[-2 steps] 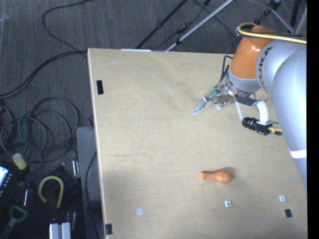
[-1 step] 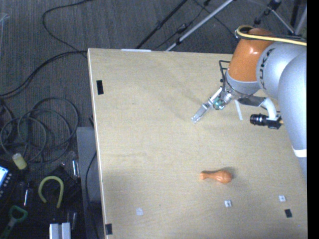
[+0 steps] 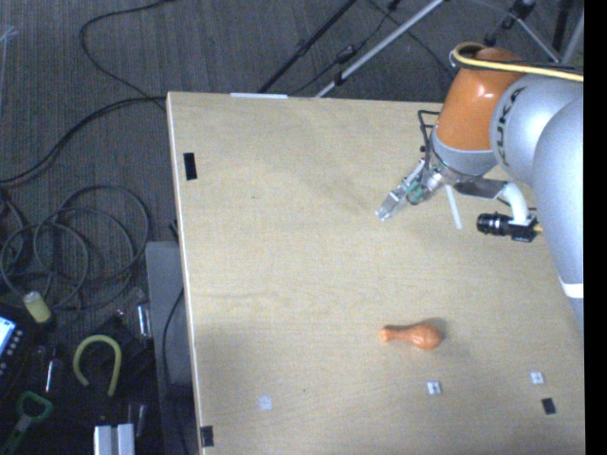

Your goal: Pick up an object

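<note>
A: Arm pose?
B: Grey arm (image 3: 555, 159) enters from the right, orange band above the wrist, wrist angled down and to the left.
A: Gripper?
B: Gripper (image 3: 391, 207) points lower-left, raised off the surface, nothing visible between its tips.

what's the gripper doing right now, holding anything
Gripper: finger state cannot be told; nothing visible in it. It hangs apart from the small orange pear-shaped object on the bench.

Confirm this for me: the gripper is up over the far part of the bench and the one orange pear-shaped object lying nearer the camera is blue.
Wrong on colour. The camera view shows the pear-shaped object is orange, not blue. The rest stands: it lies on the bench nearer the camera, and the gripper is up over the far part, apart from it.
</note>
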You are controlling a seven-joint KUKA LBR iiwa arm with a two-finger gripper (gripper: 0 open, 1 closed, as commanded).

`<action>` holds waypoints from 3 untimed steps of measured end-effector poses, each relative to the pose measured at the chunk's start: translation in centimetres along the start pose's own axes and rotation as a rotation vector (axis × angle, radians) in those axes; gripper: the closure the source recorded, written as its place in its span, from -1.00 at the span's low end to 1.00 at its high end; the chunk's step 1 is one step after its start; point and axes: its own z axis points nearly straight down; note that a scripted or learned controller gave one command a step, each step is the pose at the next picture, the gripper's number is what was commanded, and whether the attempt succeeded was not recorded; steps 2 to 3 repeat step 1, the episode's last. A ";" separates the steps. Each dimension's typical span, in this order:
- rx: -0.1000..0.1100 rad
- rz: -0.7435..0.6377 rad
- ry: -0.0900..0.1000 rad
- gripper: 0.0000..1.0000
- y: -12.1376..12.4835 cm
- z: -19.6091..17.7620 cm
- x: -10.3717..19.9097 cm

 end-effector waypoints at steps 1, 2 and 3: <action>0.003 0.051 -0.001 1.00 1.8 -8.1 2.6; 0.003 0.051 -0.001 1.00 1.8 -8.1 2.6; 0.003 0.051 -0.001 1.00 1.8 -8.1 2.6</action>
